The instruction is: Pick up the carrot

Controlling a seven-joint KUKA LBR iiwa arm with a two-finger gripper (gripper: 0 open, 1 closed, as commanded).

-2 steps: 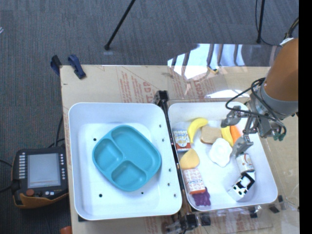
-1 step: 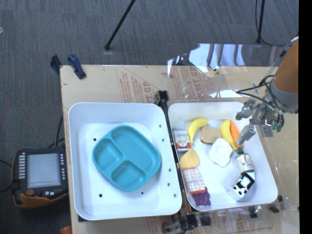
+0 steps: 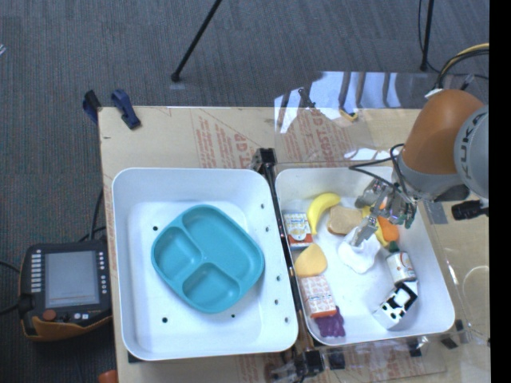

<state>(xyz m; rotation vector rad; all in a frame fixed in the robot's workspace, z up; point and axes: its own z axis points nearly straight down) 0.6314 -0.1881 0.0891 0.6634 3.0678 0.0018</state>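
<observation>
Clearly, with the tool (image 3: 374, 214) spread apart, the carrot (image 3: 387, 230) could be nudged against the bread (image 3: 345, 220) and missed.

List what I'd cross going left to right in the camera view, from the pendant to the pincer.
Teach pendant → blue divided plate → yellow banana → bread slice → pincer
</observation>
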